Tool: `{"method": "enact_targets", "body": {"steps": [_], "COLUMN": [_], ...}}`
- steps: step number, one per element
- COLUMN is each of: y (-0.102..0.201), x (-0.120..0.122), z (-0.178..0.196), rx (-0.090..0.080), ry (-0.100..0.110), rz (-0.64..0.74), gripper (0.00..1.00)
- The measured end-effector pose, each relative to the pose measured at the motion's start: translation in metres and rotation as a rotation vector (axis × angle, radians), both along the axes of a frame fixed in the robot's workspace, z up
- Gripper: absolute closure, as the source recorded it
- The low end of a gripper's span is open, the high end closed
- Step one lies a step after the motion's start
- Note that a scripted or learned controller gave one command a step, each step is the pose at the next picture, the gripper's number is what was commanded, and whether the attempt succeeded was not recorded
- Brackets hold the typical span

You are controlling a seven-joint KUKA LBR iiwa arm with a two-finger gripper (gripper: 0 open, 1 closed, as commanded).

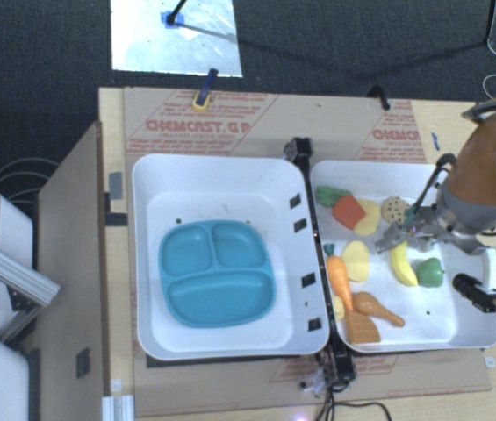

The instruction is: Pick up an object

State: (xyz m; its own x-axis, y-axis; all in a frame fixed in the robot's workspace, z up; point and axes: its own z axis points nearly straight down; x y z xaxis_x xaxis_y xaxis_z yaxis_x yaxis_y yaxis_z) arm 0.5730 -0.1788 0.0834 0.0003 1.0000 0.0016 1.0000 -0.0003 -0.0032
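Hovering my pincer (403, 232) low in the right bin (471, 327); banana (402, 264) lies just below it, long axis running down-right; can't tell its state.

- Two bins sit side by side: the left bin (147, 261) and the right bin (471, 330).
- A divided plate (217, 272) lies in the left bin, toward its near side.
- Toy foods lie in the right bin: a carrot (339, 279) at the left, a banana (401, 264) to its right, a drumstick (377, 307) and waffle (362, 328) nearer.
- The gripper (403, 232) is over the right bin, just left of the banana's far end.
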Motion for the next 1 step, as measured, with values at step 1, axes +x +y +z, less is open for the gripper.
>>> {"method": "enact_targets", "body": {"steps": [1], "y": [-0.0012], "x": [0.0032], "z": [0.0122], "rx": [-0.002], "ry": [-0.007], "rz": [0.001], "gripper": [1.00]}}
